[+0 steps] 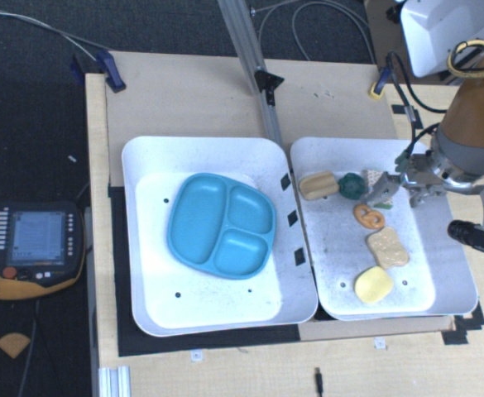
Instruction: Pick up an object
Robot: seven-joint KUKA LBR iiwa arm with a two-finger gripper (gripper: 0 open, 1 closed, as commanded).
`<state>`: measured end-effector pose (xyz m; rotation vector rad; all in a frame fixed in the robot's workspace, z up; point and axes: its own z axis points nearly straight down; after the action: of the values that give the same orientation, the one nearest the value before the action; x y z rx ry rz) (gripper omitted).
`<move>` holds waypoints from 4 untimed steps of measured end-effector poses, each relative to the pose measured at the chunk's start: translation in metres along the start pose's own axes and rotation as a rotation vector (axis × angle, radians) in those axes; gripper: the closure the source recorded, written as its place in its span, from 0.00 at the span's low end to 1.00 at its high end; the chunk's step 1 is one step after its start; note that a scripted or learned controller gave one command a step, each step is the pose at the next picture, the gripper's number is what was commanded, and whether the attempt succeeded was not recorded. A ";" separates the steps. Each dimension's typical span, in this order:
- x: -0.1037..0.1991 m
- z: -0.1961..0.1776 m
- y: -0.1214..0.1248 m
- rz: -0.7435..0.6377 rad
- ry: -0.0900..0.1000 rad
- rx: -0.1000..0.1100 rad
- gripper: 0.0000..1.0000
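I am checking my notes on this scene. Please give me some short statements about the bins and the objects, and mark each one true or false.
1. The blue divided plate lies in the left bin. True.
2. The yellow object is in the same bin as the plate. False: it lies in the right bin, near the front edge.
3. The green object sits beside the tan roll. True.
4. The gripper is over the left bin. False: it is over the right bin, near the green object.
5. The orange pretzel lies on the plate. False: it lies on the right bin's floor.
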<state>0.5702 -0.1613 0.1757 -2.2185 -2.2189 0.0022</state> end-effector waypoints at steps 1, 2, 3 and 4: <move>0.000 0.062 -0.003 0.000 0.001 0.002 0.00; 0.000 0.048 -0.002 0.000 -0.001 -0.005 1.00; -0.008 0.002 -0.001 0.001 -0.003 -0.008 1.00; -0.017 -0.050 -0.003 0.000 -0.004 -0.010 1.00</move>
<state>0.5670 -0.1787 0.2257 -2.2257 -2.2251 -0.0042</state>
